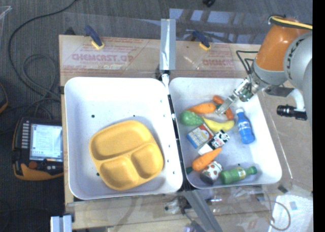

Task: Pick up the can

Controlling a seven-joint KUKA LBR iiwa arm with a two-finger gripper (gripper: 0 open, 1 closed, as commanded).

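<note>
Two white bins (pixel 76 124) sit on a wooden bench (pixel 117 56) over grey carpet (pixel 40 2); jaws' (pixel 223 107) state unclear.

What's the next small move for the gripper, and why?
Probably lift and shift toward the front wall. The gripper sits among a carrot and the banana at the rear of the right bin; what looks like the can lies up front beside the green bottle.
</note>
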